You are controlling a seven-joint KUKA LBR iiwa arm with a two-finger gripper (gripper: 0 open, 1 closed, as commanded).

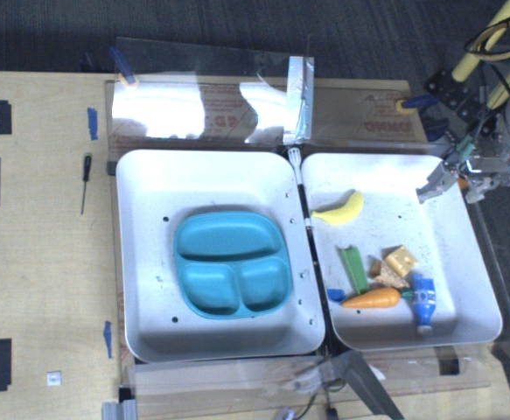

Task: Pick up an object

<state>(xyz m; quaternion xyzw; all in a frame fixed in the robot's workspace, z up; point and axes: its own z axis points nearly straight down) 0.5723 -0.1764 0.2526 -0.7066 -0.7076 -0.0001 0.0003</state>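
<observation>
Your gripper (451, 178) hangs at the right bin's (473, 234) far right rim, fingers spread, grasping nothing. The pickable stuff (carrot (373, 299), green block (353, 268), blue bottle (422, 300), tan piece (398, 263)) is bunched touching at that bin's near side, so you risk pinching two or knocking one away. The banana (340, 209) sits alone near that bin's left wall, the safer pick.
</observation>
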